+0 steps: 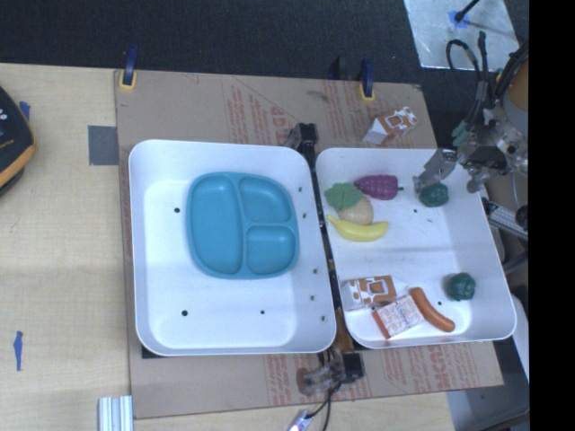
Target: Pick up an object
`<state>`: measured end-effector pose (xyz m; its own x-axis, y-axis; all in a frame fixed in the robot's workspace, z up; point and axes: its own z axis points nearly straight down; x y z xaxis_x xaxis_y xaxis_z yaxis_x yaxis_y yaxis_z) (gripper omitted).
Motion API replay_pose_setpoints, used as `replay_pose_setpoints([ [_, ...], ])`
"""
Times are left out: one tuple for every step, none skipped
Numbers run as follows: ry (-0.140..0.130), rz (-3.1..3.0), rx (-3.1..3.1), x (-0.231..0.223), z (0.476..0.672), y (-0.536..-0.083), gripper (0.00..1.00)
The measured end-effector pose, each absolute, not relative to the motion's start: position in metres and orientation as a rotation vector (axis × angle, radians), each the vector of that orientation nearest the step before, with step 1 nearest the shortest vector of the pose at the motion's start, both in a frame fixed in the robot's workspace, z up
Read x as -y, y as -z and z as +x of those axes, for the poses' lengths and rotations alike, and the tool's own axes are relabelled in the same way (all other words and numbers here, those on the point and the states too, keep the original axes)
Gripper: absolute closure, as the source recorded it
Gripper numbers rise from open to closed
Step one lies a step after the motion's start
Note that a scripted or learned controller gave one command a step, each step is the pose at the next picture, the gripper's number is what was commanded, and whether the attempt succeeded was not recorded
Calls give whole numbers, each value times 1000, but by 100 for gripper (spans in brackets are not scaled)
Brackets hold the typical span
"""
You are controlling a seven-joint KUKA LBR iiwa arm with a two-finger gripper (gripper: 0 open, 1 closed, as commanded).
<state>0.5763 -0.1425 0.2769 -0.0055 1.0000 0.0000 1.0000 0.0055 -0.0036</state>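
The claw is hovering at the far right corner of the right bin, its 2 fingers spread and gripping nothing. The dark green ball is sitting directly beneath and between them, calling for a straight descent.

Robotics lab. Two white bins side by side on cardboard sheet, sheet clamped to wooden tabletop. Toy food in right bin, blue tray in left. Cables beyond bins, dark carpet.
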Motion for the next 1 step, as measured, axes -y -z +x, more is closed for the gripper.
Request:
replay_pose_setpoints([
  [-7,-2212,2226,111,616,-210,0],
])
